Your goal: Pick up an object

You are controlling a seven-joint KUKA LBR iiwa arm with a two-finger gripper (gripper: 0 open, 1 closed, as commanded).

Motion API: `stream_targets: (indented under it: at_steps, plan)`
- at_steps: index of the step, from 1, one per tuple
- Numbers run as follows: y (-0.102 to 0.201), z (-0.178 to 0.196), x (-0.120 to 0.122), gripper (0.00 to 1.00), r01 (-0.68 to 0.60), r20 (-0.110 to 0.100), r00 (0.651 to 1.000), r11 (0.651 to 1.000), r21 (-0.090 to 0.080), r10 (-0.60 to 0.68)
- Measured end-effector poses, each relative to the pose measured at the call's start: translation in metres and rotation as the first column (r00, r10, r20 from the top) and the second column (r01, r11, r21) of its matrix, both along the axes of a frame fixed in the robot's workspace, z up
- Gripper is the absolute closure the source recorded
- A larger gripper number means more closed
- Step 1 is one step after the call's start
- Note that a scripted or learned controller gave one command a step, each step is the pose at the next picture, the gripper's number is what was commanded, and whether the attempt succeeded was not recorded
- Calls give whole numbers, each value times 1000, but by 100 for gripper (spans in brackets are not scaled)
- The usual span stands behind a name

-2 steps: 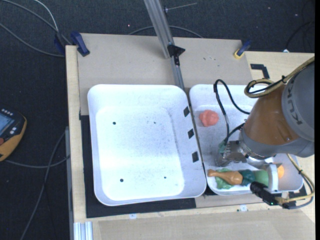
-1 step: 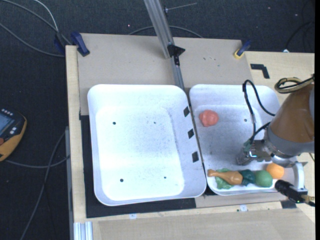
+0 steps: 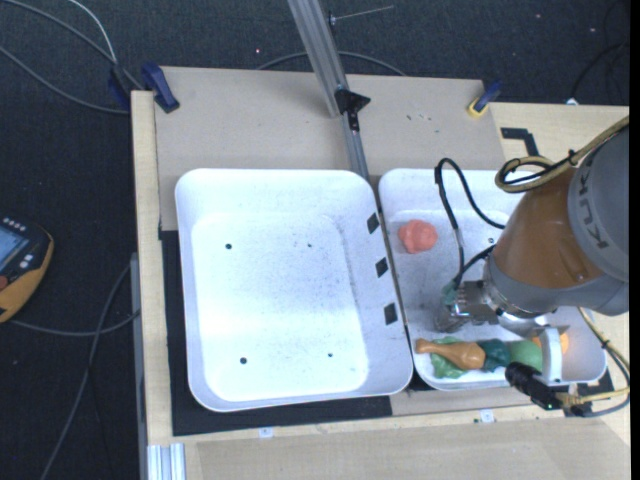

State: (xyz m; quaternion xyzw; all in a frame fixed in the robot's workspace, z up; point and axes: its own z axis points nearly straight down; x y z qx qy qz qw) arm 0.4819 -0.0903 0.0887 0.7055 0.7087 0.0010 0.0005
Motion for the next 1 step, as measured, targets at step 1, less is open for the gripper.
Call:
stream_targets:
  at_steps: [1]
  plan:
    - [-98, -1, 1, 100, 10, -2, 1000, 1000, -3, -10]
